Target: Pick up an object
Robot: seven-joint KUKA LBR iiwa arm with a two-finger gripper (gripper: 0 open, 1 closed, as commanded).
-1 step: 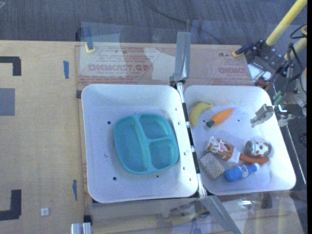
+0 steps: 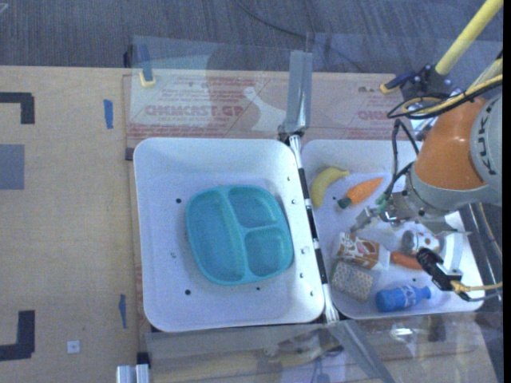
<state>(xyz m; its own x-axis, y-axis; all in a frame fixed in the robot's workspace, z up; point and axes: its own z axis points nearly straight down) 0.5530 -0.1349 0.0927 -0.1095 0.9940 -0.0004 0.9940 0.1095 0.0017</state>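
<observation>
Carrot (image 2: 363,190) in right bin (image 2: 319,154) | claw (image 2: 375,214) beside it, grip state unclear | wooden bench (image 2: 64,238)

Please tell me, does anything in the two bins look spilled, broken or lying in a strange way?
Nothing stands out. The turquoise plastic divided plate lies flat and intact in the left white bin. In the right white bin, the yellow banana, orange carrot and small blue bottle lie loose, without any spill.

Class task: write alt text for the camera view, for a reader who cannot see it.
A grey and orange robot arm lowers its pincer over the right bin, among a banana, carrot and blue bottle. The left bin holds a teal divided plate.
</observation>
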